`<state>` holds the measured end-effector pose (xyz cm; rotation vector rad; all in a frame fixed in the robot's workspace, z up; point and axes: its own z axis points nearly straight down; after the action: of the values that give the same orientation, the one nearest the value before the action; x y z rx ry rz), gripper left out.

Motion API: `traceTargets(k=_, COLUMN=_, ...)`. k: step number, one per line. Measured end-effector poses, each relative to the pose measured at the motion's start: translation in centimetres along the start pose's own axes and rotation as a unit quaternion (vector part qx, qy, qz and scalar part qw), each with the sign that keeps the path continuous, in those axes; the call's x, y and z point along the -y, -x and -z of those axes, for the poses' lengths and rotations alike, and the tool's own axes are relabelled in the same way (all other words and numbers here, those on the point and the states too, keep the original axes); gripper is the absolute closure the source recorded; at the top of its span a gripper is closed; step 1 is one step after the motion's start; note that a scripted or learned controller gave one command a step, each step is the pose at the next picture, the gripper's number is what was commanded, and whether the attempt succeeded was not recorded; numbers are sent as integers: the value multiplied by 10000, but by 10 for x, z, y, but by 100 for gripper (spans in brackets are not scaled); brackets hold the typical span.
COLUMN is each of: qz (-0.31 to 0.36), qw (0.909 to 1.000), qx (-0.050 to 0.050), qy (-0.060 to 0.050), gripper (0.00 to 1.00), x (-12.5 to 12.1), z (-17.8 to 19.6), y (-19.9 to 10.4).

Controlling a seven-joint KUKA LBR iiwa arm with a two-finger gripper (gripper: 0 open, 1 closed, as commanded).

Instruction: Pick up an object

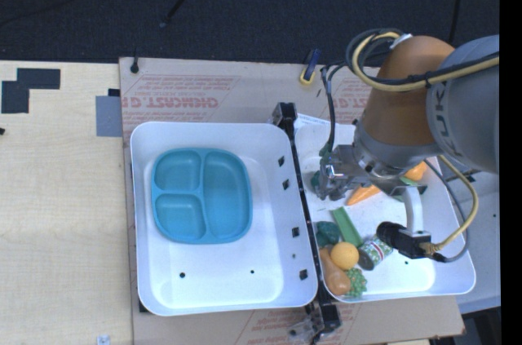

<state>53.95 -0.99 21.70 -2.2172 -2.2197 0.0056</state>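
Although the gripper [330, 182] hangs low over the far left part of the right bin [457, 274], its fingers are lost in a dark cluster of metal, so whether they are apart or together cannot be told, and nothing can be seen held between them. Just to its right an orange carrot-shaped piece [364, 193] lies on the bin floor, its long axis running left-near to right-far, the narrow end toward the gripper. Nearer still, a green stick-shaped piece [345, 224] slants from far-left to near-right, with a dark teal lump [327, 234] touching its left side. A yellow round fruit [344, 255] sits at the near end of the green piece, and beside it on the right lies a small can [375, 252] on its side, its label too blurred to read. An orange and green toy [347, 281] rests against the bin's near wall. Above all this rises the arm's orange band [408, 90], ringed by yellow and black cables.

Across the divider, the left bin [163, 278] holds a blue divided plate [201, 196] of three compartments, lying flat. Under both bins a cardboard sheet [196, 90] carries red printing, upside down in this view and not clearly readable.
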Motion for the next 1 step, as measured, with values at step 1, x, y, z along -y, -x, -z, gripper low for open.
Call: traceTargets(k=1, qz=7, qw=10000, qx=-2, qy=19, gripper=100, x=5, z=21, y=-3)
